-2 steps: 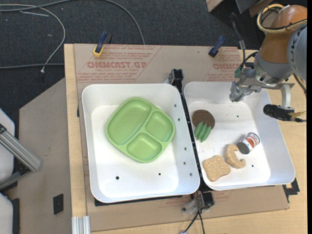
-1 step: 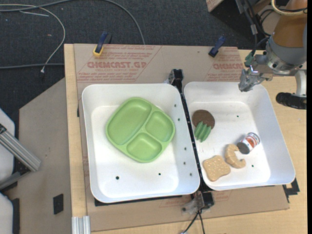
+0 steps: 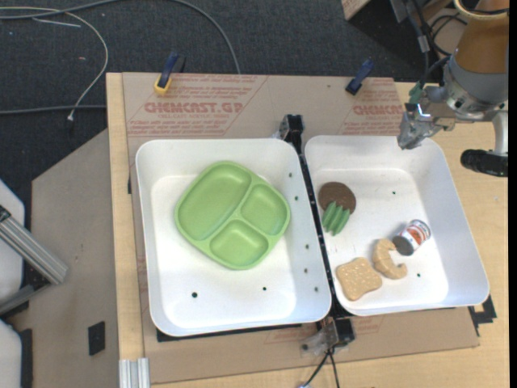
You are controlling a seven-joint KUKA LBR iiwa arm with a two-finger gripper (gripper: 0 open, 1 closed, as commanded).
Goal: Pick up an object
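Camera view, near edge first: right bin [image 3: 452, 285] holds a toast-shaped piece [image 3: 358, 279] at its front, a bitten tan ring [image 3: 389, 259] just beside it, and a small can [image 3: 412, 237] lying on its side, touching the ring. Farther back, near the divider, a green ridged piece [image 3: 335, 217] overlaps a brown disc [image 3: 337, 195]. Left bin [image 3: 153, 217] carries a green three-compartment tray [image 3: 233, 214], tilted diagonally. At the far right corner, the gripper [image 3: 411, 132] hangs over the right bin's back rim, nothing between its fingers; cannot tell how far apart they stand.
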